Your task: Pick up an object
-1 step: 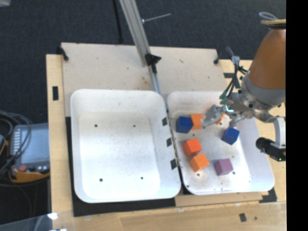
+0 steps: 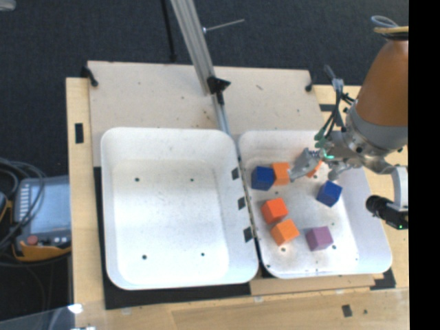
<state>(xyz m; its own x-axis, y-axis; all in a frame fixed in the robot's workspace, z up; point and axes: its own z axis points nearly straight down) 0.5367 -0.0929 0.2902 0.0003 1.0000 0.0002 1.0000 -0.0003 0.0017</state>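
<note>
Camera view first: my grey-and-orange arm's hand [image 2: 307, 165] hangs low in the right white bin [image 2: 368, 253], tip just beside the small orange foam cube [image 2: 282, 173] next to a blue cube [image 2: 262, 177]. Whether it's open or closed, I cannot tell. I judge this the approach; next comes settling over that cube and closing.

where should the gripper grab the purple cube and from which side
Probably from straight above, closing on two opposite flat side faces of the purple cube. It sits flat in the right bin, apart from the nearest orange cube, so there looks to be room for fingers on either side.
</note>
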